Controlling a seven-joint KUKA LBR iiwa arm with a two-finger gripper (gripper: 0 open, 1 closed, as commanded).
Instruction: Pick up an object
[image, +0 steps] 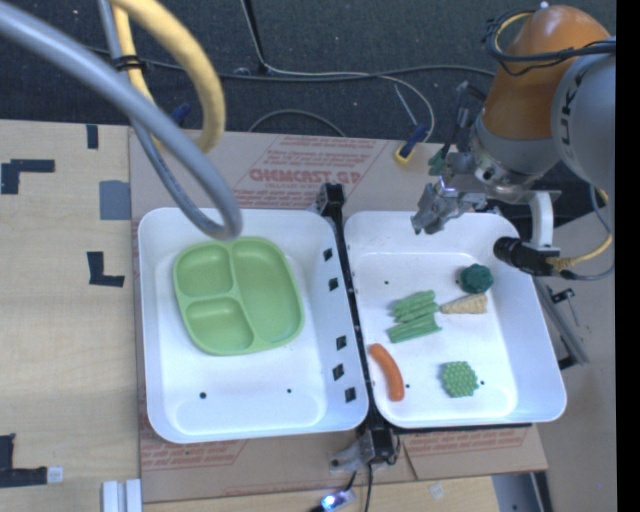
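In the right bin (520, 395), the green beans (414, 315), corn cone (465, 304), dark green ball (476, 277), orange sausage (387, 371) and studded green piece (458, 379) clustered mid-bin, leaving its upper floor bare. The divided green plate (238, 296) took up the left bin's (160, 390) upper half, with bare floor below it. A grey hose (150, 125) slanted across that bin's top-left corner.

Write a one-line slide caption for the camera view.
Gripper over the right bin's far edge; the bin holds beans, sausage, corn and broccoli; green tray in left bin.
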